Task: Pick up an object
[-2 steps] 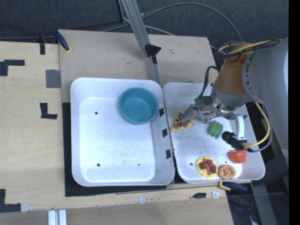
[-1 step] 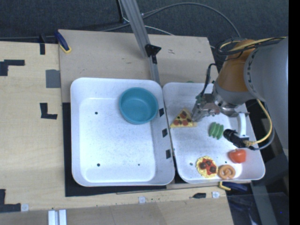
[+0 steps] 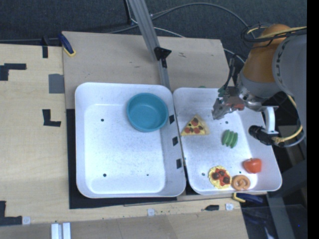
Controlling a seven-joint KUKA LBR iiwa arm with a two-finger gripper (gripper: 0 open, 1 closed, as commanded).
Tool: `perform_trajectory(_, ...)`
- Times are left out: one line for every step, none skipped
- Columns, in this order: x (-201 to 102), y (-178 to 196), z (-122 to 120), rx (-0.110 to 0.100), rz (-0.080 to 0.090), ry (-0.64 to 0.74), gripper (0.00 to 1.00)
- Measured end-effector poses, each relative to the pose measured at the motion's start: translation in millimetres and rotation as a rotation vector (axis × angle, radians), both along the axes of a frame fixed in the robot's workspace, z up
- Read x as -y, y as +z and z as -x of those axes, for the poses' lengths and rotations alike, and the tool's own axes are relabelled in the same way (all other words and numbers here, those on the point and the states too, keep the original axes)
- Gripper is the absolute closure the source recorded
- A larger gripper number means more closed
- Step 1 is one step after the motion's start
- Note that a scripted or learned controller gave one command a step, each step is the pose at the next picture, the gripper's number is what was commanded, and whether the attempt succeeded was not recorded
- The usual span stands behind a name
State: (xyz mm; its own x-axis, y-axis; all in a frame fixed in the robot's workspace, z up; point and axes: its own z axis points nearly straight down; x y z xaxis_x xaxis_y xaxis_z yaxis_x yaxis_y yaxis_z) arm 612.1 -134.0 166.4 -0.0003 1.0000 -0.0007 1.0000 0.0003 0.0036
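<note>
two white bins, one blue bowl, five toy foods

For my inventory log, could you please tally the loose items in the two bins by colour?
Blue: 1, bowl
Green: 1, pepper
Red: 1, tomato
Yellow with red: 2, pizza slice, round pizza
Orange-brown: 1, pastry ring
Total: 6

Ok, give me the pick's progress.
Nothing looks picked yet. The gripper is over the right bin, near its far edge. The pizza slice, green piece and the other toys lie on the bin floor. Descent, grasp and lift all remain.
</note>
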Motion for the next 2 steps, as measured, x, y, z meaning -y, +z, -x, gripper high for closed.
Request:
perform_trajectory(-0.1,45.9,-0.7,0.000,0.000,0.000,1.00)
perform_trajectory(-40.4,45.5,11.3,-0.003,-0.001,0.003,1.00)
